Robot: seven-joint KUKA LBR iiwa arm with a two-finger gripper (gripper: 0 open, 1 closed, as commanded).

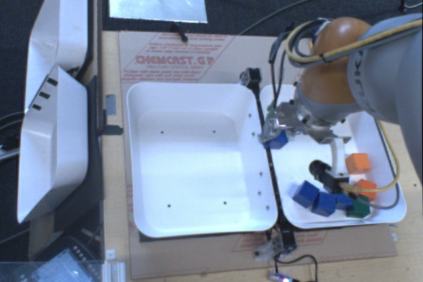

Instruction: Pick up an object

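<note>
One small blue plastic block (277, 139) seems pinched in the end effector (273, 136) above the bin divider, where a shallow grip could let it fall.

Arm: grey, reaches in from the right, orange band above the wrist (cables looped over it)
End effector (274, 137): points down-left, low

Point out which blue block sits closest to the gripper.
The blue block at the right bin's left wall, right by the gripper. The other blue blocks lie clustered near the bin's front edge, well away from it.
</note>
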